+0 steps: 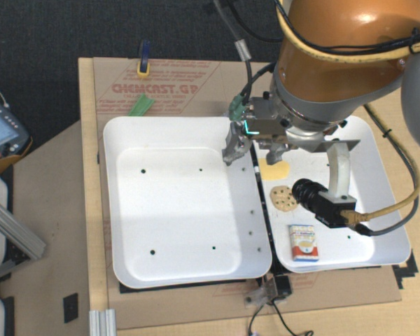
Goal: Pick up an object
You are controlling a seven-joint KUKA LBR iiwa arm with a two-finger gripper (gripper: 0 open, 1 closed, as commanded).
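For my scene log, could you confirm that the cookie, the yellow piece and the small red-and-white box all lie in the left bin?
Not quite: the camera view shows the cookie, the yellow piece and the small red-and-white box all lying in the right bin, not the left.

White bins (126, 145); brown cardboard (175, 82) with red lettering; yellow piece (275, 170); tan cookie (283, 197) with dark dots; red-white-blue box (304, 243); green scrap (141, 105); orange-grey arm (343, 40).
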